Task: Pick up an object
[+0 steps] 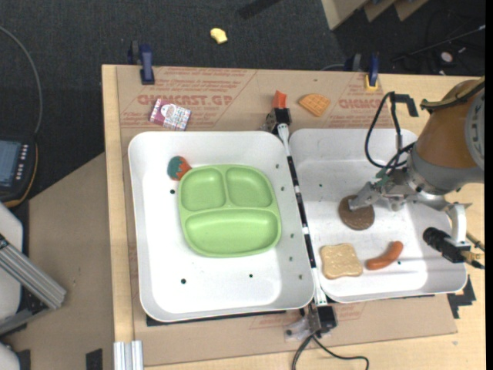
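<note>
Green plate fills the left bin, a small ball at its corner. In the right bin, toast and a sausage lie close together, clear of the arm. The end effector sits right at the brown disc, touching its upper edge; its opening I cannot tell.
</note>
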Robot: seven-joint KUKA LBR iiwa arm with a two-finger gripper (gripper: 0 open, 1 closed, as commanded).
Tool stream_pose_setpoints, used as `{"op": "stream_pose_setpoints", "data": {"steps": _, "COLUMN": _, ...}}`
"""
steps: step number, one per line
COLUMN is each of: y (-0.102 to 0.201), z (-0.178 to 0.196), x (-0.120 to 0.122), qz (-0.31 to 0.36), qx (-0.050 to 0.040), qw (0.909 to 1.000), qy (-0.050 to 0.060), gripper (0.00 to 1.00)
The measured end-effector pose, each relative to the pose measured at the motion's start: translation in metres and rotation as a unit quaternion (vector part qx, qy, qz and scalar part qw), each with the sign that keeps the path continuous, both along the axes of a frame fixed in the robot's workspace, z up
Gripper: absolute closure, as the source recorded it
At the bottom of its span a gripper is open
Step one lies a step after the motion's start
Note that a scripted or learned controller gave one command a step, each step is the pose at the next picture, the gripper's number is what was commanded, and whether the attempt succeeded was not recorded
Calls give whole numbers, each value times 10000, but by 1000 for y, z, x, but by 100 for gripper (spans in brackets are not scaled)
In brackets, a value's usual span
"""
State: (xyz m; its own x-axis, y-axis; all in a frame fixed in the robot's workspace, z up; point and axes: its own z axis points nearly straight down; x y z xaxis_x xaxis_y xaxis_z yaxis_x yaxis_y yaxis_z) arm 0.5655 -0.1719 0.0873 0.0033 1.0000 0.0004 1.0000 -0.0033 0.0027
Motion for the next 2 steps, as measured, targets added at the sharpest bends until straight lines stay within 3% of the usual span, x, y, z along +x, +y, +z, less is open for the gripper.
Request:
{"op": "stream_pose_setpoints", "data": {"steps": 1, "y": 64, "z": 0, "x": -39, "qz": 28, "qx": 0, "qw": 10000, "qy": -11, "gripper": 0}}
{"op": "stream_pose_setpoints", "data": {"steps": 2, "y": 13, "z": -1, "x": 4, "qz": 14, "qx": -16, "qw": 10000, "qy": -26, "gripper": 0}}
